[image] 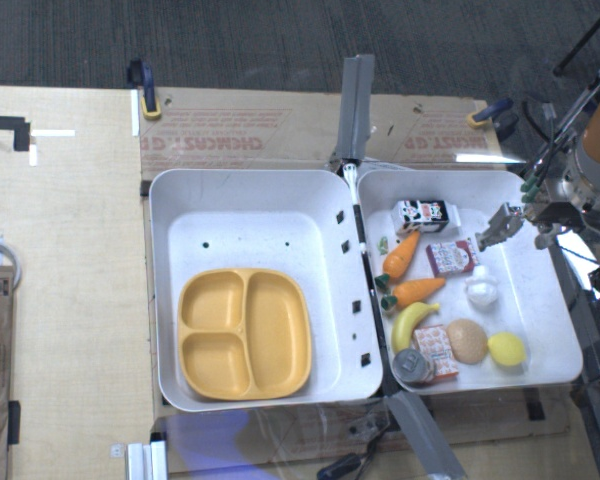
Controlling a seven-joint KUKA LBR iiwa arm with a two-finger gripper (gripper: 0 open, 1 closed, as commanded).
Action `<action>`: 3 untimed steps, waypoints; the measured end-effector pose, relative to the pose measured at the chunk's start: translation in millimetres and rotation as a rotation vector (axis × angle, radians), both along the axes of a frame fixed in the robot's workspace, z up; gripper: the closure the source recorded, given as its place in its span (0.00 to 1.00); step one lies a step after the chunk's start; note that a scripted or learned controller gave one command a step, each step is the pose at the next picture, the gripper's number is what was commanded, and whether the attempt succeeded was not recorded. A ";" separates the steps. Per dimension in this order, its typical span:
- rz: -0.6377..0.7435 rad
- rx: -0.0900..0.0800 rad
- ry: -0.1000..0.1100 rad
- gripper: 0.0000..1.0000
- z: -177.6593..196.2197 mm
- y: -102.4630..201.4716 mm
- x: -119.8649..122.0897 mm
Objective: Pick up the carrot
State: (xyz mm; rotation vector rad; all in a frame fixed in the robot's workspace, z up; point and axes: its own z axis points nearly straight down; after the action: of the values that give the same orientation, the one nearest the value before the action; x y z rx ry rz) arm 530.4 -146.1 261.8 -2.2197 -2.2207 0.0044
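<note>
The gripper [502, 226] hung with fingers parted, grasping nothing. Left of them lay two tapered, smooth orange carrots [403, 253], [417, 291]; a curved banana [413, 323] farther below.

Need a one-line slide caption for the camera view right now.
Gripper hovers over the right bin, right of two carrots lying among toy foods; yellow divided plate sits in the left bin.

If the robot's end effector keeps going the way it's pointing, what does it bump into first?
Probably the small red packet: the end effector points left and downward toward it. The carrots lie farther along. Height is hard to judge.
</note>
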 end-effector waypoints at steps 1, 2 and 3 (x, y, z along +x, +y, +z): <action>0.036 0.001 -0.001 0.00 -44.6 -65.3 -52.6; 0.036 0.001 -0.001 1.00 -36.0 -65.4 -51.5; 0.080 0.000 -0.002 1.00 20.1 -76.5 -52.0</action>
State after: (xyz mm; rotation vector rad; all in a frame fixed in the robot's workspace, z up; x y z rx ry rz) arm 478.4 -222.6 281.9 -2.1301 -2.3091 0.0017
